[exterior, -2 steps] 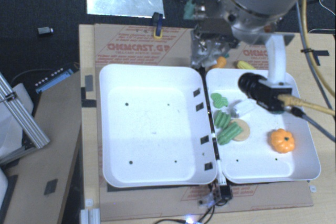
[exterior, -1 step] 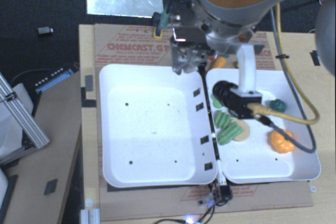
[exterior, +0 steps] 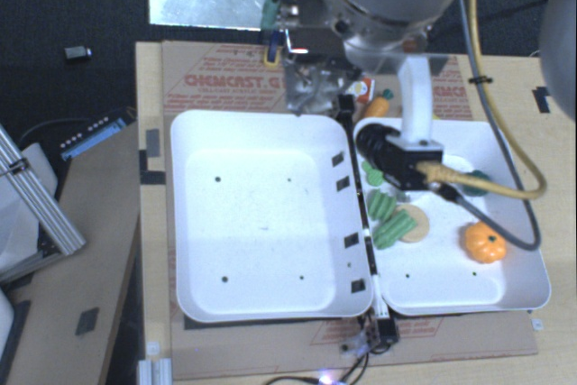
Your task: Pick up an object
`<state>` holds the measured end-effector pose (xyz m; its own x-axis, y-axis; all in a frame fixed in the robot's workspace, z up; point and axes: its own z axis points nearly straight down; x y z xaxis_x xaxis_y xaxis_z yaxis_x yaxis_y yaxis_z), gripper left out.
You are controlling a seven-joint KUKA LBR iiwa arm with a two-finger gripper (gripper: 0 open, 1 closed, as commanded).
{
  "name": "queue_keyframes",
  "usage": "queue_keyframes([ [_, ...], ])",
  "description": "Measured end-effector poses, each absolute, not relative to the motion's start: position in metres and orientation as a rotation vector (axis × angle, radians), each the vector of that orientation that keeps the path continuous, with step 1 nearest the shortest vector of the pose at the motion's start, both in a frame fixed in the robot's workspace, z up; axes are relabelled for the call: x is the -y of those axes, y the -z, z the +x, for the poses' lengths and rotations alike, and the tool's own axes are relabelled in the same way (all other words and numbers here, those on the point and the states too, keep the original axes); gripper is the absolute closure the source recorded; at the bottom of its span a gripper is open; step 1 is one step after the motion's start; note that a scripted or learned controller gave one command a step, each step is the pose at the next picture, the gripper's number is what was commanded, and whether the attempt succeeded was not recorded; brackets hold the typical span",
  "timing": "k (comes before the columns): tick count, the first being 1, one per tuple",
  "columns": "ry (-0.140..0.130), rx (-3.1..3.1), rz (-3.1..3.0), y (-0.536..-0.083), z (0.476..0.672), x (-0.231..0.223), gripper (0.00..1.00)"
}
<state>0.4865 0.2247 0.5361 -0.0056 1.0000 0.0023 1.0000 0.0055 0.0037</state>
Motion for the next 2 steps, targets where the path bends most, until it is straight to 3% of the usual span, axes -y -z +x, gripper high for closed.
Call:
queue_keyframes([
  [1,0.002,-2.211,2.23,-0.506,0.487,-0.128,1.0],
  [2,-0.007,-2.224,2.216,-0.537,0.487,-0.148,1.0],
])
